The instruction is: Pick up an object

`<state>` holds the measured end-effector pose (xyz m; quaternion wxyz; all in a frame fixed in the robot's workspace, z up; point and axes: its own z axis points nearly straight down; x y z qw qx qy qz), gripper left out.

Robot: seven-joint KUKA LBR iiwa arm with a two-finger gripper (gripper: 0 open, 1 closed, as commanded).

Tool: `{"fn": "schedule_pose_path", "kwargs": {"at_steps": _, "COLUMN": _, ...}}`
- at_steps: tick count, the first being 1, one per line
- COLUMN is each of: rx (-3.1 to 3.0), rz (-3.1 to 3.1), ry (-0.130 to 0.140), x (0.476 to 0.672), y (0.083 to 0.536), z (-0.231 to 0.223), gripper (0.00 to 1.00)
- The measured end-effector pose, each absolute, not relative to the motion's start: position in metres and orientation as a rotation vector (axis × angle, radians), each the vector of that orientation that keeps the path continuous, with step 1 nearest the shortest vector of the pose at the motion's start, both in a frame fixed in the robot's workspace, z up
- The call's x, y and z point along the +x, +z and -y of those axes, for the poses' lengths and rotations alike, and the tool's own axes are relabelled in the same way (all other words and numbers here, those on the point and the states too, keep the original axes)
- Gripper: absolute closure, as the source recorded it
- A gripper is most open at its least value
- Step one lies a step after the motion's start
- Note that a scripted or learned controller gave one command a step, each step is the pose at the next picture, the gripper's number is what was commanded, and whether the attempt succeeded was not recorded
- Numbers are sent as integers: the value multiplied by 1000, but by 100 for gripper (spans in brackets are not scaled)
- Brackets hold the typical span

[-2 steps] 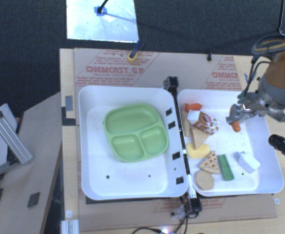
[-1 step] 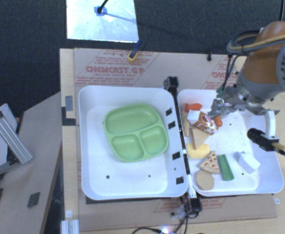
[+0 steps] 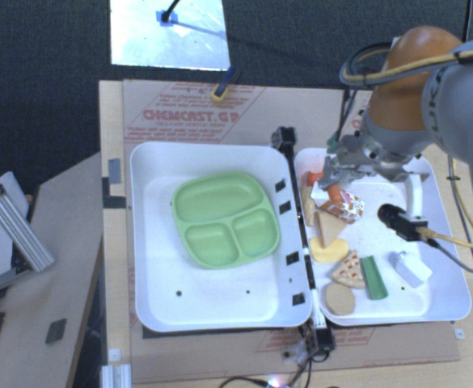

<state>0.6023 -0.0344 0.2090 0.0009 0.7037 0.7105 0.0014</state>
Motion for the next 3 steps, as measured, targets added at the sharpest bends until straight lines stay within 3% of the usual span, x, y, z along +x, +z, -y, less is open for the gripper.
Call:
{"fn": "schedule_pose_path", "kwargs": {"at_steps": 2, "rx": 2210, "rz": -2230, "ry": 7, "x": 633, "y": 232, "z": -68, "gripper": 100}}
{"fn": "schedule_pose_path", "kwargs": {"at_steps": 3, "rx": 2221, "rz": -2222, "ry": -1, "x": 637, "y": 214, "z": -58, "gripper": 100}}
